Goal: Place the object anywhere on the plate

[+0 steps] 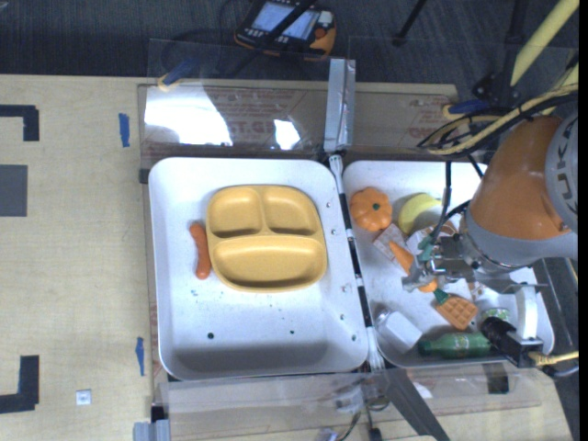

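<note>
Hiding the right bin (397,349), gripper (432,266) blurs.

The desk (73,246) (pale wood, black marks at its left) carries two white bins (175,338) (404,349) side by side.

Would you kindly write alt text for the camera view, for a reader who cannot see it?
A grey-and-orange arm lowers its gripper among toy foods in the right bin: a pumpkin, a carrot and a green bottle. The left bin holds a yellow divided plate beside a sausage.
</note>
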